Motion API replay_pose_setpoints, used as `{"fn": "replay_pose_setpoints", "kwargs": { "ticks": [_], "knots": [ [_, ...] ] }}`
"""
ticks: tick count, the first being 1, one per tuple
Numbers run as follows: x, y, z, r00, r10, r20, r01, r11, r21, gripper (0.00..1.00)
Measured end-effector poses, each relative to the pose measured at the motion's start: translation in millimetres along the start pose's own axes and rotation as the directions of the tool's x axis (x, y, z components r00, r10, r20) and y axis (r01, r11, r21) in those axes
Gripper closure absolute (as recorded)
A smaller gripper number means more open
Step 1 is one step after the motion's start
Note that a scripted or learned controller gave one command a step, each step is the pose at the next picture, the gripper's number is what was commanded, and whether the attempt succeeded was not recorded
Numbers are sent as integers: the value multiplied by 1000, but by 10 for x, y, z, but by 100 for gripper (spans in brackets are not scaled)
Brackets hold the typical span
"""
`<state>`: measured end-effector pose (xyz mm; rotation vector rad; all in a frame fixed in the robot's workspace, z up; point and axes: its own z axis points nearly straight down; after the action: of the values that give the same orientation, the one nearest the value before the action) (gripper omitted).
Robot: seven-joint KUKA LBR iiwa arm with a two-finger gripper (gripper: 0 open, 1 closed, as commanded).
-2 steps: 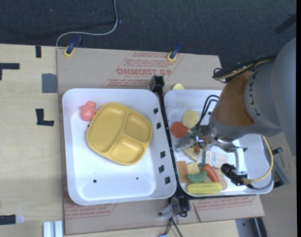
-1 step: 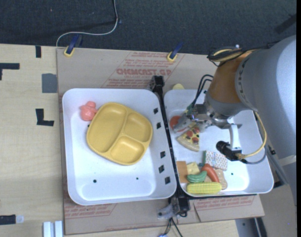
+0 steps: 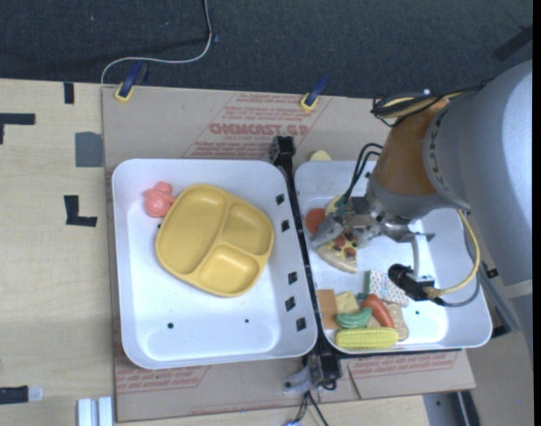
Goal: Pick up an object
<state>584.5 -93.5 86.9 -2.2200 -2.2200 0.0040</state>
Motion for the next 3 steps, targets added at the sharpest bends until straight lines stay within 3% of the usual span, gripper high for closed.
{"fn": "replay_pose_setpoints", "kwargs": {
  "ticks": [1,2,3],
  "knots": [
    [-52,720,23,1000,-4,1,4,1000,-8,0],
    [-54,839,25,1000,-3,-1,3,1000,-2,0],
    [-54,836,-78,1000,-3,1,3,1000,-2,100]
  ]
}}
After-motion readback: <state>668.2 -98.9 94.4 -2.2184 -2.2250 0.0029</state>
